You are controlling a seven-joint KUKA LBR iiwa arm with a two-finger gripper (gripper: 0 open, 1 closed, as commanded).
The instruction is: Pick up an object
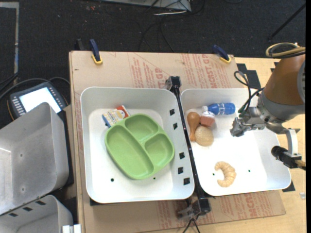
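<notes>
Our pincer [239,128] hangs over the right bin [272,176], near its upper right; whether it's apart, we cannot tell. We count four things there: one bottle [219,109], one brown pear-shaped piece [193,121], one tan ball [204,136], one croissant [225,173] alone in open floor. One green plate [140,146] sits in the left bin [92,144].

Right bin [272,178]: obstacles cluster at its upper left. Blue bottle [219,109], small red block [208,121], orange-brown piece [193,122] and tan round object [204,136] sit packed together, touching or nearly so, tight against the divider [183,130]. Curled croissant-like item [225,173] lies alone, lower centre, open floor all round. Right half is bare floor under the gripper [241,126]. Left bin [90,144]: green divided plate [140,145] takes most of the floor, a packet [114,116] tucked against its upper-left edge; free strips along the left and bottom walls.
</notes>
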